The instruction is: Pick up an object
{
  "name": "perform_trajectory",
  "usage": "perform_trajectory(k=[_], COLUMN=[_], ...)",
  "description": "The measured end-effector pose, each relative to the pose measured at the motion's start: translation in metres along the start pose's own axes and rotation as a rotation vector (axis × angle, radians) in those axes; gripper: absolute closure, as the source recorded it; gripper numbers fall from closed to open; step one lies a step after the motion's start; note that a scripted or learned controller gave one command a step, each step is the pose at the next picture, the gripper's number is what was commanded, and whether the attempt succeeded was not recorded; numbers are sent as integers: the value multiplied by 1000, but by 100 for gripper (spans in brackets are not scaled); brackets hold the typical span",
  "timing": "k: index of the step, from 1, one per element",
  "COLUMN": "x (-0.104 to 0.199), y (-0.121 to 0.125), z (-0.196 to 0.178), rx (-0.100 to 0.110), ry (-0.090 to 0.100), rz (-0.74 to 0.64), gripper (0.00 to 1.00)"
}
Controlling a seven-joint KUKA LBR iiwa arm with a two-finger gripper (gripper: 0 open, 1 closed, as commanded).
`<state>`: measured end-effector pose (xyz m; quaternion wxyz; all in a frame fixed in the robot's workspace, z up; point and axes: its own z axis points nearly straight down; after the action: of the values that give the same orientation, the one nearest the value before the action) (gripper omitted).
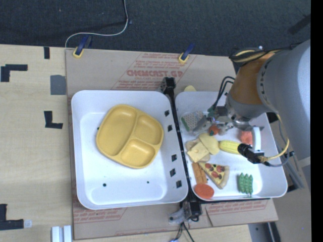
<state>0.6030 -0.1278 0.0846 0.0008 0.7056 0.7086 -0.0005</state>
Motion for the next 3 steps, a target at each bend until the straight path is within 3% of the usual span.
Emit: perform_trajectory(k=[1,2,3], x=[-1,-1,31], y=[1,0,63], z=[-11,-11,1], rx=[-2,-1,-1], ry=[1,1,1], rz=[2,2,-2], gripper=[100,0,0])
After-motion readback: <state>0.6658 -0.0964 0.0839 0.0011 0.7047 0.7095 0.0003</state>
